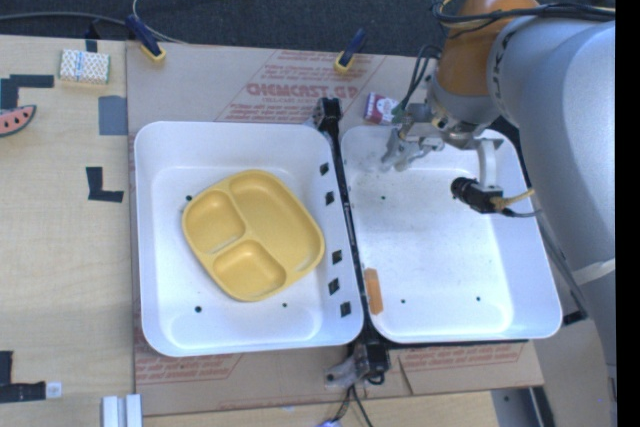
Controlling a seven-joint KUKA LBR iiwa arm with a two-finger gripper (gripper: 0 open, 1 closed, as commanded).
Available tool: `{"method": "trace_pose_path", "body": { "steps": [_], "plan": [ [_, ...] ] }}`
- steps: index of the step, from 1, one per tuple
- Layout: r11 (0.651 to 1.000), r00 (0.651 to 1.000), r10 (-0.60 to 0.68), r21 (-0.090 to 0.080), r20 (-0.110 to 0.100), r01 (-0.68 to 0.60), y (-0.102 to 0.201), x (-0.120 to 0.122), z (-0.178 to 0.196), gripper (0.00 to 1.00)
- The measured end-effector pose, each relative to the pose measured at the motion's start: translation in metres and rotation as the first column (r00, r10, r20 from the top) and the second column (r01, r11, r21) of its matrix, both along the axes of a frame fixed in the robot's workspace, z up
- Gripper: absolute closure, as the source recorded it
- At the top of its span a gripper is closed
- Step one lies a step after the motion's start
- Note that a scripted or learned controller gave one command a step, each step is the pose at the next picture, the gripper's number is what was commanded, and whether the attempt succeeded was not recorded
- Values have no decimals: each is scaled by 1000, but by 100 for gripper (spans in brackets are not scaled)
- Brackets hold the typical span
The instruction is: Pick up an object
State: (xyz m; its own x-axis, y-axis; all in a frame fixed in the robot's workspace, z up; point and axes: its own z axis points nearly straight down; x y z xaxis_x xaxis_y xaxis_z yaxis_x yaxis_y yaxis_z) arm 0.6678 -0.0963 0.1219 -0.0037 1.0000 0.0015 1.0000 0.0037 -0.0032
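A yellow divided plate (253, 233) lies in the left white bin (160, 315), roughly in its middle. A small orange piece (373, 290) rests against the left wall of the right white bin (520, 315), near its front. My gripper (398, 156) hangs over the far left corner of the right bin, pointing down, well away from both the orange piece and the plate. I see nothing held in it.
A small red and white packet (378, 107) lies on the cardboard just behind the right bin. A black fitting with a cable (480, 194) sticks out from the arm over the right bin. The black divider (340, 215) runs between the bins.
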Motion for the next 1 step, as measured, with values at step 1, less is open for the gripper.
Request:
{"method": "trace_pose_path", "body": {
  "steps": [1],
  "plan": [
    [1000,1000,0,0,0,0,0,0,0,0]
  ]
}}
